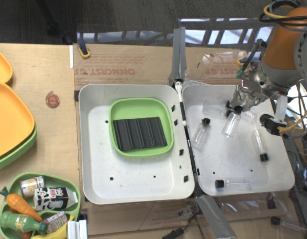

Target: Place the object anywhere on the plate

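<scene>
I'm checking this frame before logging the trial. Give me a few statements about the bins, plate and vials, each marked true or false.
1. The green plate sits in the left bin. True.
2. A clear vial lies on the plate. False: the plate carries a dark ribbed mat; the vials, such as the one near the divider, lie in the right bin.
3. The gripper is over the right bin. True.
4. The gripper hangs above the plate. False: it is over the right bin's far side, beside a vial.
5. A vial lies near the right bin's front edge. True.
</scene>
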